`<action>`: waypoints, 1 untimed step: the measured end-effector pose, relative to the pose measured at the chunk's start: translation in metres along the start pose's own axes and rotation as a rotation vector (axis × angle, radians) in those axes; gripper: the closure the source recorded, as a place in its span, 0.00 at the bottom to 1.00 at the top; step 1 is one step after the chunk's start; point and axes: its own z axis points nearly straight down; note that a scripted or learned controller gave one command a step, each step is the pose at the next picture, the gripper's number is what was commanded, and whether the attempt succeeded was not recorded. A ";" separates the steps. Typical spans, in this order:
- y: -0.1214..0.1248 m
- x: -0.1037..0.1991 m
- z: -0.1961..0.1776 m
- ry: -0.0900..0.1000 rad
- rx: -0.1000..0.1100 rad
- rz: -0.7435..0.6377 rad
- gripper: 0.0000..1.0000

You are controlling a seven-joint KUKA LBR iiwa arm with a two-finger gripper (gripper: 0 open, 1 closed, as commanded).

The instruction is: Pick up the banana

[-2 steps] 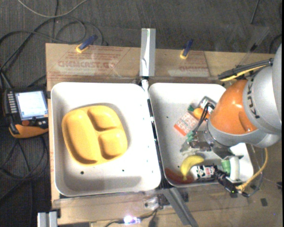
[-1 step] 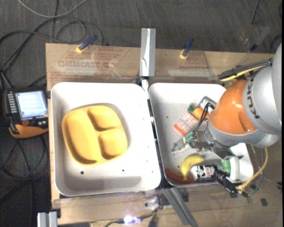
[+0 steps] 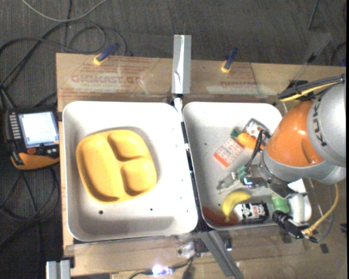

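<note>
Right shallow white bin (image 3: 205, 133), near wall first: a black packet with a white-and-red label (image 3: 253, 211) lies on the camera side of the jaws, slightly to their right; the curved yellow banana (image 3: 234, 201) lies on the bin floor just left of the packet, apparently touching it, on the near side of the jaws and close beneath them; a small red item (image 3: 212, 214) sits at the banana's lower end, near-left of the jaws, too small to identify.

The metal gripper (image 3: 241, 180) hangs over this bin just behind the banana; contact with the fruit cannot be told; jaw state cannot be told either, the metal parts being small and crowded by the wrist; the grey arm with orange band (image 3: 296, 141) comes in from the jaws' right.

Beyond the jaws: a flat red-and-white card (image 3: 227, 154) just far-left; an orange carrot-like piece (image 3: 245, 138) straight beyond; a small black-and-white box (image 3: 255, 125) past that, near the far wall.

Well left of the jaws: the left shallow white bin (image 3: 84, 217) holds a yellow three-compartment plastic tray (image 3: 116, 164).

Farthest: a grey upright post (image 3: 181, 63) stands at the gap between the bins; the brown board bench (image 3: 93, 80) carries a blue-and-yellow clamp (image 3: 104, 53) far-left of the jaws; a second clamp (image 3: 228, 60) sits straight beyond them.
</note>
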 end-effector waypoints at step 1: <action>0.001 0.020 0.000 -0.012 -0.007 0.010 0.00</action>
